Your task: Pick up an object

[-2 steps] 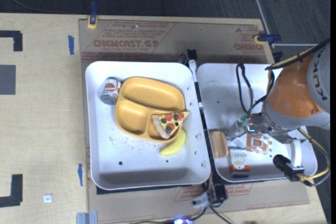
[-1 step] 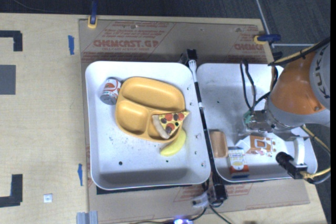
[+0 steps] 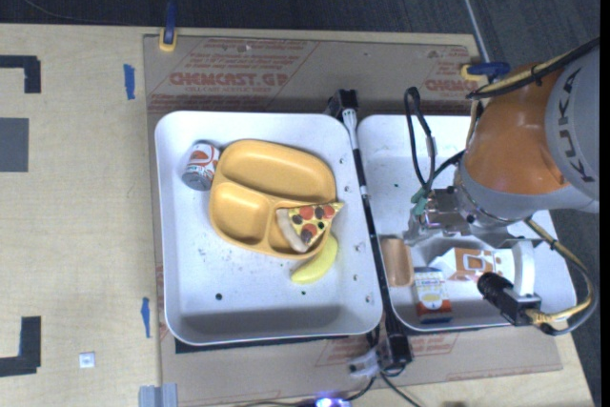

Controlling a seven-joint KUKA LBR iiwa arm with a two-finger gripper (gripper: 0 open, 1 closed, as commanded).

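Hovering over the right bin (image 3: 400, 143), the gripper (image 3: 440, 216), grasp state untellable, beneath the arm (image 3: 534, 148) lettered "KUKA".

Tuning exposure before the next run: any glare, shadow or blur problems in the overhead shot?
Camera view: lighting even, left bin bright white but not blown out; yellow tray shows a soft sheen, no hard glare. Camera view: arm shades part of the right bin. Camera view: the tool under the arm sits in clutter and is hard to read. Camera view: focus sharp, no motion blur.
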